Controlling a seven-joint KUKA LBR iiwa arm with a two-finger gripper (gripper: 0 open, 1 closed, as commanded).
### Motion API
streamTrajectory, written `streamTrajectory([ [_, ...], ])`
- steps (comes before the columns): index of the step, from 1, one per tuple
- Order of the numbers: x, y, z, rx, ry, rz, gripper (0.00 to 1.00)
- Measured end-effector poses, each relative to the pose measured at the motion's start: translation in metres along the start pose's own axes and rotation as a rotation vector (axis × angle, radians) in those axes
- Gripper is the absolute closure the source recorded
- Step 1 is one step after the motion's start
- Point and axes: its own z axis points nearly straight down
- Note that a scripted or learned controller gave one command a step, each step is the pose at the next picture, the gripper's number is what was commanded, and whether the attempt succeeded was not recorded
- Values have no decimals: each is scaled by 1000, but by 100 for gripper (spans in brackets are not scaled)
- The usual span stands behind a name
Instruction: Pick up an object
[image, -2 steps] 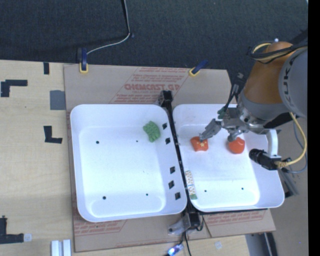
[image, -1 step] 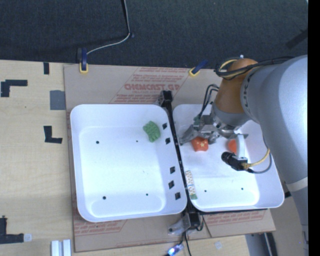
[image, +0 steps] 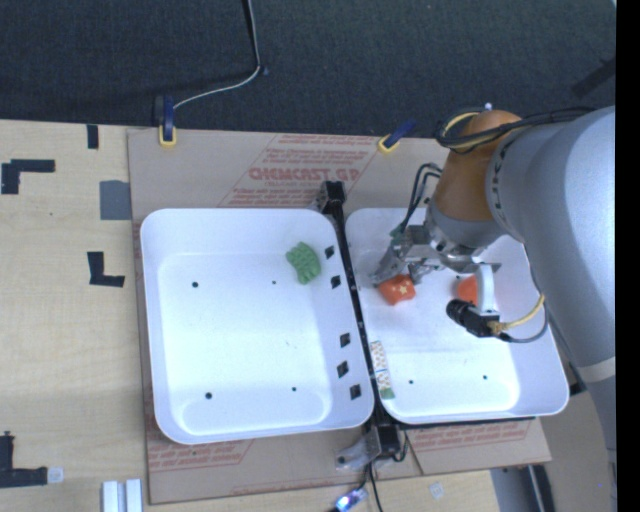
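My fingers (image: 398, 270), spread narrow, hover over the small orange-red block (image: 399, 290), at 9 o'clock of the right white bin (image: 500, 395); next: descend, close.

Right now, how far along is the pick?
Done: the end effector is down in the right bin, right over the orange object. In hand: nothing I can confirm; whether that object is gripped can't be made out. Left: a confirmed grasp and a lift. The green object lies in the left bin.
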Motion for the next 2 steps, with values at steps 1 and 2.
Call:
streamTrajectory([
  [1, 93, 0, -98, -11, 3, -8, 100],
  [2, 147, -15, -133, -4, 2, -6, 100],
])
